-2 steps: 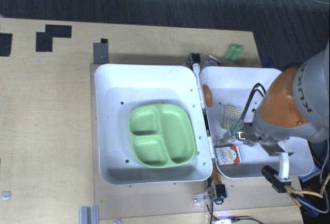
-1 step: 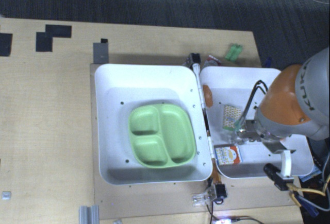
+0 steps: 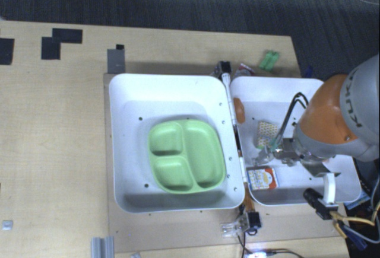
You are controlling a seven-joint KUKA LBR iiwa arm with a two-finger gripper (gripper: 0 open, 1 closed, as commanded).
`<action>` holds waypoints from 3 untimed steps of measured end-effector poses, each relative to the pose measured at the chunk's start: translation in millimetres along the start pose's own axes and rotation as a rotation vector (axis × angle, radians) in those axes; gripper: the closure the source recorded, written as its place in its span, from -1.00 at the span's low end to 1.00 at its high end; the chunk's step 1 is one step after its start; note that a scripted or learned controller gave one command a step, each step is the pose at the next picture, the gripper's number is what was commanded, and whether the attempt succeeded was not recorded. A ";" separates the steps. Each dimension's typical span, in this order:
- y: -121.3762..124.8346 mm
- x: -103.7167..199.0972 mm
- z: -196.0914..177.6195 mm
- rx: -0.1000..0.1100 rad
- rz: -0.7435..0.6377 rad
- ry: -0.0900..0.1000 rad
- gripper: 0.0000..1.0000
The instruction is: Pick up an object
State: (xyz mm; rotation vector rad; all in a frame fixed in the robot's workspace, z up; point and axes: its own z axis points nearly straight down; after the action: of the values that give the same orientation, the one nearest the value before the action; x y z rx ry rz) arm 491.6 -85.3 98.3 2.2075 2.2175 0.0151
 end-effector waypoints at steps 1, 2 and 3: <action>-2.8 -1.1 11.4 0.008 0.003 0.001 -1.00; -0.6 -0.9 0.1 0.002 -0.001 0.001 1.00; -0.7 -0.8 0.2 0.002 0.000 0.001 -1.00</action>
State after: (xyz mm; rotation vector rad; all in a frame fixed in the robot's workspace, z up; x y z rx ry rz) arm 490.9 -86.2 98.1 2.2088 2.2194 0.0132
